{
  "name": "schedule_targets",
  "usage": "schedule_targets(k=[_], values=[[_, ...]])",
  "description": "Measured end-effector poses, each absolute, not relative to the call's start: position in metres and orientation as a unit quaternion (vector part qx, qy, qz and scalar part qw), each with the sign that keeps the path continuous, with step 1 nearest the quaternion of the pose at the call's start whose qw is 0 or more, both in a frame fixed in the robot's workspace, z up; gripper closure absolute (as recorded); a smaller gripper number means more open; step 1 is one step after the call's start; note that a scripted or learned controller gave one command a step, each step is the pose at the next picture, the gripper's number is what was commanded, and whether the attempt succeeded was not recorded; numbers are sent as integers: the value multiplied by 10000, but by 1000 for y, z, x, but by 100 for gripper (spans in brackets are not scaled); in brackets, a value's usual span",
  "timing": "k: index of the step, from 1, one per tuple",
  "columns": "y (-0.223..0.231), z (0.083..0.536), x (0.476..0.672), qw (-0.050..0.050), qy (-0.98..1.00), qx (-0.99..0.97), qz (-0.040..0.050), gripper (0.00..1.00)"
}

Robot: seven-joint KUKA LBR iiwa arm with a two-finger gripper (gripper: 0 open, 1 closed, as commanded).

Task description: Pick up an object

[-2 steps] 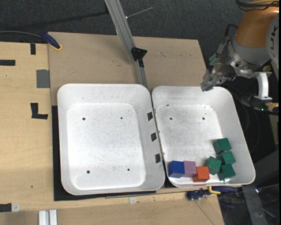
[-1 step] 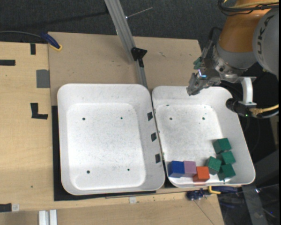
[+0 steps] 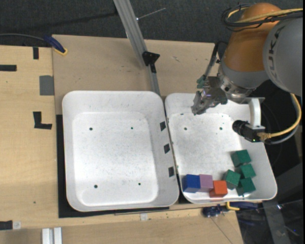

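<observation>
Grey arm with orange band reaches from right, bent down | claw [image 3: 200, 104] over right bin [image 3: 193, 101] far edge, grip state unclear | blocks [image 3: 221, 179] at near-right corner

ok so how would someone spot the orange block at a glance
Look in the right-hand bin, along its near edge where the blocks cluster. The orange block sits between the pale purple block and the green blocks, the only warm-coloured one there.
</observation>
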State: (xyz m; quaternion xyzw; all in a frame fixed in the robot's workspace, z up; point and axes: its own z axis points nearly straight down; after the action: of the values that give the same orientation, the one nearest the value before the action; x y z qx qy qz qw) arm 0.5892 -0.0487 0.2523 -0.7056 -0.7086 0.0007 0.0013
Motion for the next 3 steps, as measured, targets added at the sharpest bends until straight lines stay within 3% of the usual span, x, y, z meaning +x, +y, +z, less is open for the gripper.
schedule_targets(k=[3], values=[[86,238,525,17,-7088,-7055,15,100]])
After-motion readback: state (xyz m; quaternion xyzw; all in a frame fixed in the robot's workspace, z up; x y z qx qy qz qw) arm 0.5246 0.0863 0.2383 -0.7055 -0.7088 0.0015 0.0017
